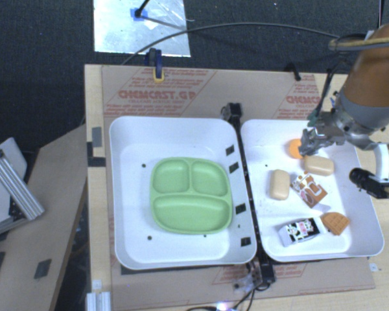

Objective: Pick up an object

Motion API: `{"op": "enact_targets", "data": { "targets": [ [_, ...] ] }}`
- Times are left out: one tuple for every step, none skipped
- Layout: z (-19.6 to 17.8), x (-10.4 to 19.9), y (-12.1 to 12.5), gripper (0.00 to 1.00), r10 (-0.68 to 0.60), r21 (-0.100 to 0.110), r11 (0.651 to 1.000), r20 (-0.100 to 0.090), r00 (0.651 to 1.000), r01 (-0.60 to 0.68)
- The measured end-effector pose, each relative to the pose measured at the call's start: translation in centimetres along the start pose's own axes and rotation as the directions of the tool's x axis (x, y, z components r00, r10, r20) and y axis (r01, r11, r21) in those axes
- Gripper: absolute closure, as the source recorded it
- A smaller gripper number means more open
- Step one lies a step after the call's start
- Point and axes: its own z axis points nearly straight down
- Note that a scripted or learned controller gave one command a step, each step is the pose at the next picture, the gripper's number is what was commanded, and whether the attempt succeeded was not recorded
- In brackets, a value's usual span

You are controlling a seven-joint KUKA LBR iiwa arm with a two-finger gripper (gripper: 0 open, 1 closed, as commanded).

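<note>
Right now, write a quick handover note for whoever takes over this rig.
Tool: low over the back of the right bin, beside the orange piece; I cannot tell its finger state, and nothing is visibly held.
Right bin items: orange piece, tan block, beige block, brown-and-white packet, black-and-white carton, waffle-like piece.
Left bin: green divided plate.
Done: arm is positioned over the items.
Left: grasp and lift one object.
</note>
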Motion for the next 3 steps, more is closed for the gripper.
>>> {"op": "enact_targets", "data": {
  "targets": [
    [-0.5, 5.8, -0.4, 1.00, -0.001, -0.001, 1.000, 0.000, 1.000, 0.001],
    [0.6, 10.6, -2.1, 1.00, 0.000, 0.002, 1.000, -0.001, 1.000, 0.000],
    [0.6, 16.6, -2.5, 1.00, -0.001, -0.001, 1.000, 0.000, 1.000, 0.001]
  ]
}}
